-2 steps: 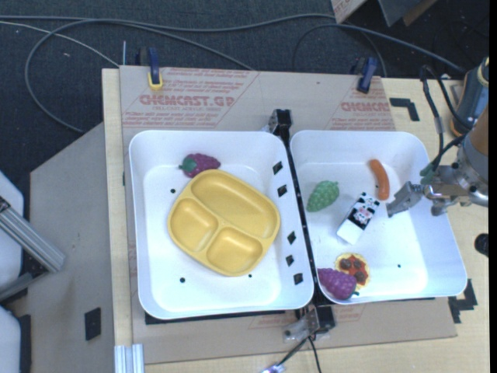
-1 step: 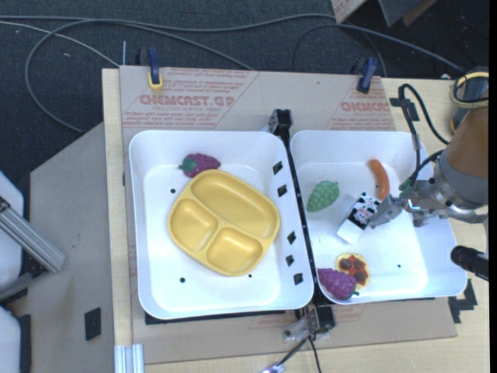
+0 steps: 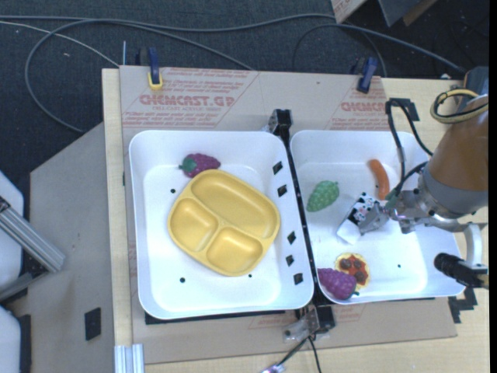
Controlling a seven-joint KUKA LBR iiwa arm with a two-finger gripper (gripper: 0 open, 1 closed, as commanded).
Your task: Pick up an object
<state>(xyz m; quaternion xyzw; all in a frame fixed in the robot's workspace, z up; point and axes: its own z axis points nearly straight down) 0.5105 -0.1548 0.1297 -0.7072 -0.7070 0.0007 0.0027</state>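
My gripper [image 3: 376,217] is low in the right bin [image 3: 404,274], reaching in from the right. It is right against a small black-and-white toy [image 3: 362,207], with a white block [image 3: 349,230] just below-left of it. I cannot make out whether the toy is between the jaws. Elsewhere in this bin lie a green grape bunch [image 3: 323,195], an orange sausage-shaped piece [image 3: 379,177], a small pizza-like piece [image 3: 353,266] and a purple grape bunch [image 3: 338,284] at the front rim.
The left bin [image 3: 151,270] holds a yellow divided plate [image 3: 224,221] and a purple grape bunch [image 3: 200,163] at its back. A black divider [image 3: 291,208] runs between the bins. Cables [image 3: 404,142] hang over the right bin's back corner.
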